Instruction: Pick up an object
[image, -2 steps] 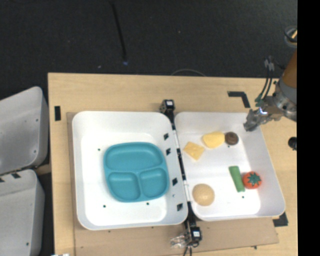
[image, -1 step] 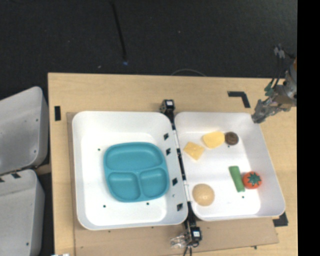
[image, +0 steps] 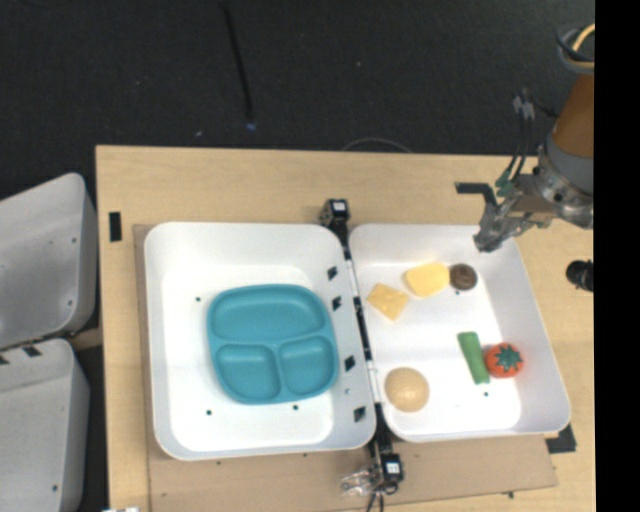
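Tray (image: 270, 340), teal, three compartments, lies in left bin (image: 170, 260). Right bin (image: 540, 400) holds, left to right: yellow wedge (image: 387, 301), tan ball (image: 406, 388), yellow block (image: 427, 279), brown disc (image: 462, 277) touching the block, green stick (image: 473, 357), red tomato (image: 504, 360) just beside it. Gripper (image: 490, 238) hovers over right bin's far edge, nothing between fingers; finger gap cannot be told.

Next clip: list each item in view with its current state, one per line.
End effector: over the right bin's far edge, nothing seen in it.
Teal tray: flat in left bin.
Yellow pieces: lying loose, right bin.
Green stick: lying beside red tomato.
Tan ball: resting untouched.
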